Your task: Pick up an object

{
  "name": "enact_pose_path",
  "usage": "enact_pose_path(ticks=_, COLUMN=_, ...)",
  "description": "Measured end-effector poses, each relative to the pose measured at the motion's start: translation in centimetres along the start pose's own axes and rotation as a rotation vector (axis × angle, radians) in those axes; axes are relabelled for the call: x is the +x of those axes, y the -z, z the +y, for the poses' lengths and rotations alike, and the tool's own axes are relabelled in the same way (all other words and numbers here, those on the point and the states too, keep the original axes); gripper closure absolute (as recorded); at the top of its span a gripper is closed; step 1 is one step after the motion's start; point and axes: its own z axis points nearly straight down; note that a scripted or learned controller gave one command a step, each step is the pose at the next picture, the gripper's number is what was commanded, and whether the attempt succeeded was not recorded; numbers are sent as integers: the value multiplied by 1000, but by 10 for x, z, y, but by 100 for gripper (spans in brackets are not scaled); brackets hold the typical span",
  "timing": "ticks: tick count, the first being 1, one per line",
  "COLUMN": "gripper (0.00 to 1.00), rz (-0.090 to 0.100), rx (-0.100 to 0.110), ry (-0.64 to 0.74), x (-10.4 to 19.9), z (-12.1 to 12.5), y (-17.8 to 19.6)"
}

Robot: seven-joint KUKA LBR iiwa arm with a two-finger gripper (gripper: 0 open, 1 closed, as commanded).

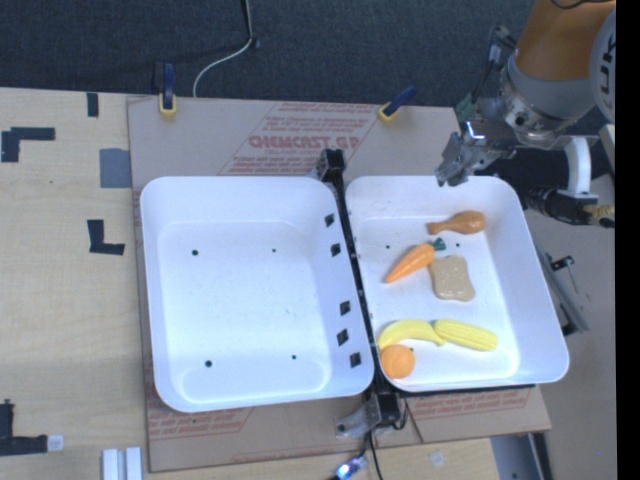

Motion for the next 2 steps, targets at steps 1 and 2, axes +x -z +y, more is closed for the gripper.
enact_pose_path(ticks=1, gripper=100, rz=1, rx=1, ry=1, x=0, z=0, y=9)
enact_pose_path(ticks=2, gripper=100, rz=0, rx=-2, ry=-3, x=57, z=-32, y=13)
